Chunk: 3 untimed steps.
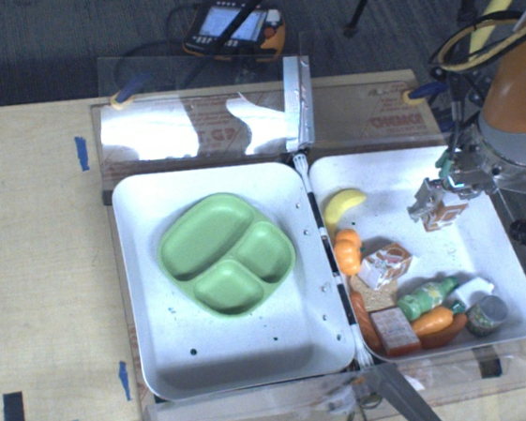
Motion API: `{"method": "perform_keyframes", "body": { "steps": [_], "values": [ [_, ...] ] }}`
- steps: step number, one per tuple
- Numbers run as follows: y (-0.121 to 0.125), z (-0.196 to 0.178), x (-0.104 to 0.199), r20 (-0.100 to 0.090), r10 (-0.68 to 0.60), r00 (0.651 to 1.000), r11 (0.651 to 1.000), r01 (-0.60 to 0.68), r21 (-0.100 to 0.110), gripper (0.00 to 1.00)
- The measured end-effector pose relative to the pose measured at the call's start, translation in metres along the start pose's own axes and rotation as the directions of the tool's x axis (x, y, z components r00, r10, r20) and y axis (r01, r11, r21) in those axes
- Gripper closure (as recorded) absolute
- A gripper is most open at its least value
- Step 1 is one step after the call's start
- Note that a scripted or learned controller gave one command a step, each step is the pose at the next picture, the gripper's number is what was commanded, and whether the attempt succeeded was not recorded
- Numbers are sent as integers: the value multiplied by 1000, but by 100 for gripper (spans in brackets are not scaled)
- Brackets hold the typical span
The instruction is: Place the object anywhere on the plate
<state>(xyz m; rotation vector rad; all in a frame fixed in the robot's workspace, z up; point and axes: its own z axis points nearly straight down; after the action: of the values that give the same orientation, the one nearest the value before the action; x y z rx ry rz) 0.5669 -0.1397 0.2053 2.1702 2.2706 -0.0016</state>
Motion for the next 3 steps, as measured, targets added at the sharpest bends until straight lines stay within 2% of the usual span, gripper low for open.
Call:
{"method": "perform_keyframes", "body": {
  "steps": [1,2,3],
  "values": [
    [-10,-3,101,-3,-147,989,989,147,2,100],
    [-34,21,126,-3,-216,976,976,216,2,100],
    [-2,-2,184,0,-252,968,968,252,-2,100]
  ]
}}
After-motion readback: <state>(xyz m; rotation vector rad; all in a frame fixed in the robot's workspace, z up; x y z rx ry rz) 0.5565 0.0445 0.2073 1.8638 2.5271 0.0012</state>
